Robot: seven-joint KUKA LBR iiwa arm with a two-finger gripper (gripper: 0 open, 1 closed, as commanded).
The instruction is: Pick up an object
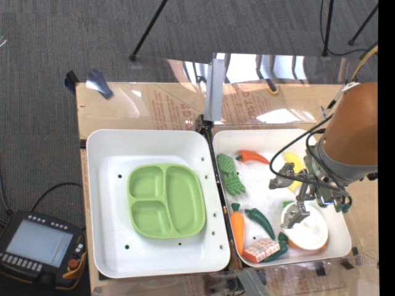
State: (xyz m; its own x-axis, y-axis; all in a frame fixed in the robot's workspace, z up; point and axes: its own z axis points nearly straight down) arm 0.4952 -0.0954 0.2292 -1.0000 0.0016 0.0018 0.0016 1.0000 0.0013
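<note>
The right bin (pixel 271 142) holds several toy foods: an orange chili (pixel 253 156), a green leafy piece (pixel 230 174), a carrot (pixel 237 228), a dark green pepper (pixel 260 221), a small orange box (pixel 261 249) and a yellow piece (pixel 292 164) partly behind cables. A white bowl with an orange rim (pixel 310 234) sits in the bin's near right corner. My gripper (pixel 301 212) hangs low over the bowl's left rim, below the grey and orange arm (pixel 352 134). Nothing is visibly held in it.
A green divided plate (pixel 166 200) lies in the middle of the left bin (pixel 105 165). A metal post (pixel 213 91) stands behind the wall between the bins. A teach pendant (pixel 37 245) lies on the floor at the lower left.
</note>
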